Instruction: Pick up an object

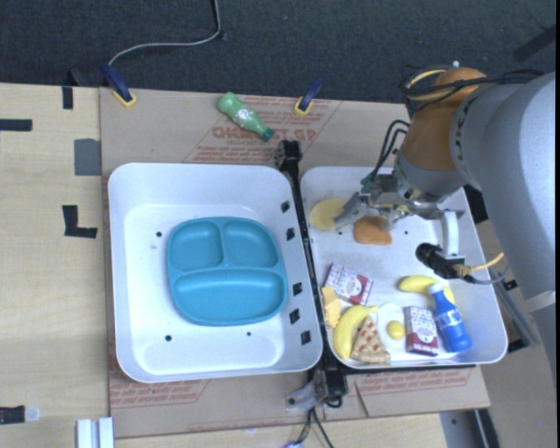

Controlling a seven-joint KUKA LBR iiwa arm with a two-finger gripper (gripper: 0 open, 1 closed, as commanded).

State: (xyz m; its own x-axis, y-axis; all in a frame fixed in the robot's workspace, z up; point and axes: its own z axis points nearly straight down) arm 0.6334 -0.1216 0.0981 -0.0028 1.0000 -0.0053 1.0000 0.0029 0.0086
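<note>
My gripper (371,211) hangs over the back of the right bin (485,292), open, its two fingers spread with nothing between them. Just below and in front of it an orange-brown bread piece (373,234) lies on the bin floor. A pale yellow round piece (323,215) lies to the left, by the left finger. Further forward sit a red and white carton (348,285), a large banana (349,328), a small banana (415,284), a blue bottle (449,318), a fried egg (392,325), a pizza slice (371,346) and a dark red box (418,331).
The left bin (131,250) holds a blue divided plate (227,271). A green bottle (245,117) lies on the bench behind the bins. The grey arm (513,147) with its orange band covers the right bin's back right corner.
</note>
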